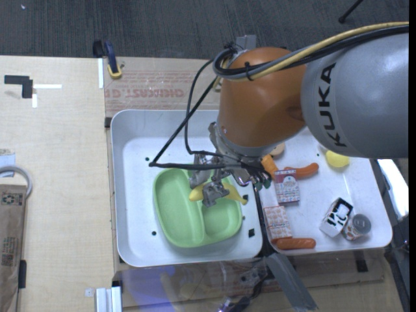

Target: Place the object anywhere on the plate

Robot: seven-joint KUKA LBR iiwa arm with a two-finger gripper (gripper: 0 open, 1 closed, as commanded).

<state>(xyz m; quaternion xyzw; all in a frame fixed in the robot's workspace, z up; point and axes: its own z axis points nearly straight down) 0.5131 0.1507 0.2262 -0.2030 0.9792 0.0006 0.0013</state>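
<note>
A light green divided plate point(179, 216) lies in the left white bin point(130, 194), toward its front right. My gripper point(213, 192) hangs over the plate's upper right part, under the orange wrist band. A yellow banana-like object point(195, 194) sits between the fingers, one end sticking out left and the other end point(235, 197) out right. The gripper is shut on it, just above the plate's surface. The wrist hides the back rim of the plate.
The right bin point(380, 236) holds two reddish sausages point(302, 171) point(296, 243), a yellow lemon point(337, 159), two small packets point(286, 189) point(277, 221), a black-and-white carton point(336, 216) and a can point(359, 224). Black cables point(175, 155) loop over the left bin.
</note>
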